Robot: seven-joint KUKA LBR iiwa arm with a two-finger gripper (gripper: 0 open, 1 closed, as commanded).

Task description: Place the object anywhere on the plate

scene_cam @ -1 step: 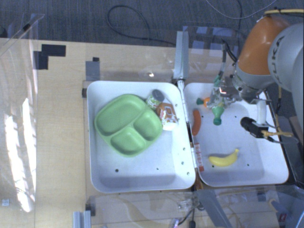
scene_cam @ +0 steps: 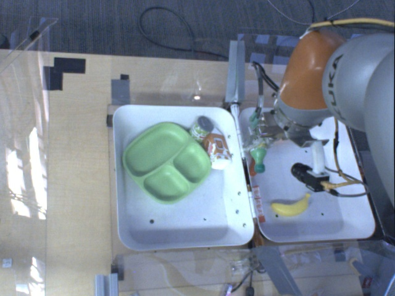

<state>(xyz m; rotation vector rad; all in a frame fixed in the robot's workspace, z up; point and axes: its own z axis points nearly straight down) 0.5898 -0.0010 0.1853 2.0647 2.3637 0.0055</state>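
1. Claw point(scene_cam: 258, 134) hung low by the right bin's point(scene_cam: 352, 224) near-plate wall, over a green object point(scene_cam: 258, 160) — whether its grip was closed, I could not tell.
2. Right of the green plate point(scene_cam: 165, 162) lay a can point(scene_cam: 202, 127) and packet point(scene_cam: 216, 150) — a banana point(scene_cam: 291, 206) farther right.

1. Left white bin point(scene_cam: 185, 227): a small round tin point(scene_cam: 201, 127) lay by the far right corner, a brown-and-white packet point(scene_cam: 217, 150) just beside it.
2. Right white bin point(scene_cam: 321, 224): a banana point(scene_cam: 291, 206) lay near the front.
3. A black cable point(scene_cam: 162, 26) looped on the grey floor beyond the bench.
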